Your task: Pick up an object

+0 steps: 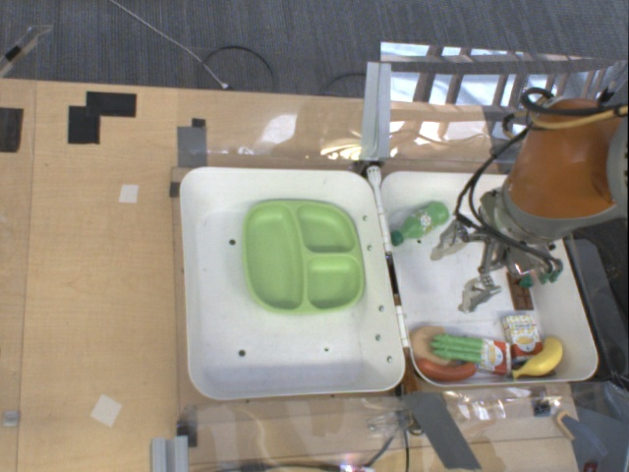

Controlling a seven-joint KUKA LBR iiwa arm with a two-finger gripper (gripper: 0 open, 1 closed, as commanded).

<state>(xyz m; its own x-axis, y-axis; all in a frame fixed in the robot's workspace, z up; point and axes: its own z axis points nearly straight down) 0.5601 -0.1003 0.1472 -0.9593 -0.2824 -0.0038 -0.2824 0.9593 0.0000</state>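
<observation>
- A light wooden bench (88,293) holds two white bins side by side.
- The left bin (211,362) has a green plate (300,256) in the middle. The plate has three parts.
- The right bin (575,357) sits just beside the left one.
- Black shapes (100,114) are on the bench, far at the top left.
- A thin black cable (236,62) loops on the grey floor above the bench.

Bare floor between bottle (421,221) and toys (488,353).
</observation>
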